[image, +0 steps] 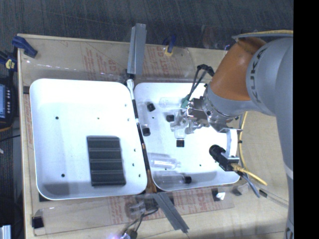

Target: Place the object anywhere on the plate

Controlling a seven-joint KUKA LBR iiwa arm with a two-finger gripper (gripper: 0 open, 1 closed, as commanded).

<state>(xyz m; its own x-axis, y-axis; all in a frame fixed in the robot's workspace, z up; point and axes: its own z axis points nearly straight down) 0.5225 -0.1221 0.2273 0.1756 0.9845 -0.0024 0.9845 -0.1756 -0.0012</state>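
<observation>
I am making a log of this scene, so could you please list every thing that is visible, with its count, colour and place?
Bins: 2, white, side by side on the bench; left bin, right bin.
Ridged plate: 1, dark grey, lower middle of the left bin.
Small blocks: about 4, black, upper and middle part of the right bin, one at.
Clear plastic items: about 2, transparent, lower part of the right bin; what they are is hard to tell.
Bench: 1, light wood.
Clamp: 1, blue, upper left corner of the bench.
Arm: 1, grey with an orange band, over the right bin.
Gripper: 1, metallic, above the middle of the right bin.
</observation>
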